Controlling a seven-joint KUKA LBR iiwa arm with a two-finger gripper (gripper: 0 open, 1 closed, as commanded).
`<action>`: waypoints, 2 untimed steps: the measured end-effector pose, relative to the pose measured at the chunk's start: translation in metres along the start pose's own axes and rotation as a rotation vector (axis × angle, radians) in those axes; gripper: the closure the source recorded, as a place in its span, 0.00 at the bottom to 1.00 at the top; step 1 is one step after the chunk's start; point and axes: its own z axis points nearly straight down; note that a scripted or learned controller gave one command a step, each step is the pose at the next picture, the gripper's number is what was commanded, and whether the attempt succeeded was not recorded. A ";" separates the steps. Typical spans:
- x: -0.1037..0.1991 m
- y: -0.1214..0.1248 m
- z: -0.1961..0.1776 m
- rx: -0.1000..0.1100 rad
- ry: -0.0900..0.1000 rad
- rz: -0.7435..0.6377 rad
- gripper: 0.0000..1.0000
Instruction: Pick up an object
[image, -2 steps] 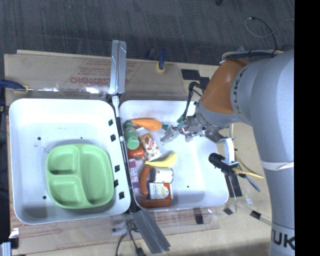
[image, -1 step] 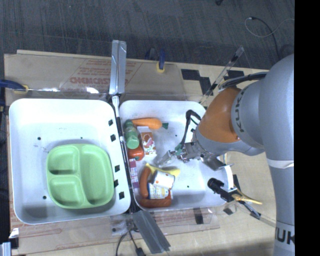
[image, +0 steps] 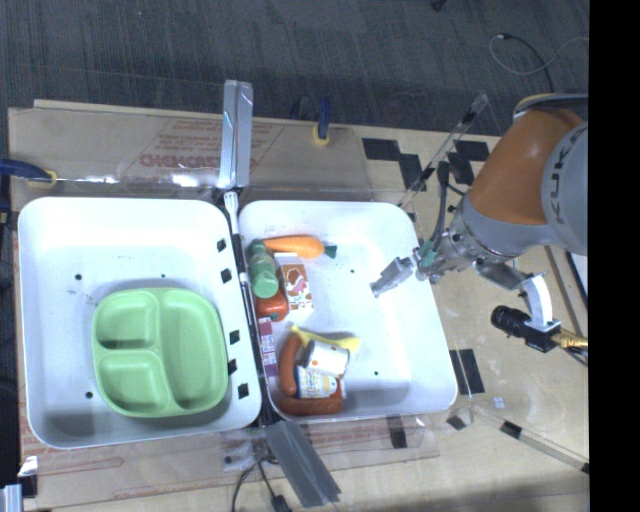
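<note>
My gripper (image: 388, 280) hangs over the right side of the right bin (image: 390, 340), pointing left, apart from every object. An orange carrot (image: 293, 245) lies at the bin's back left. A green bottle (image: 263, 272) stands along the left wall beside a red and white packet (image: 295, 290). At the front left, a yellow banana (image: 328, 341), a small labelled can (image: 318, 372) and a red sausage-shaped piece (image: 288, 372) are piled together. The nearest object is about a hand's width to the gripper's left.
The left bin (image: 60, 250) holds a green divided plate (image: 160, 350). A metal divider (image: 237, 130) stands between the bins at the back. The arm's orange band (image: 520, 170) is above the bench to the right.
</note>
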 end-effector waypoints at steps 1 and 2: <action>0.047 -0.018 0.090 0.003 0.003 -0.217 0.00; 0.089 -0.047 0.115 0.000 0.002 0.197 0.00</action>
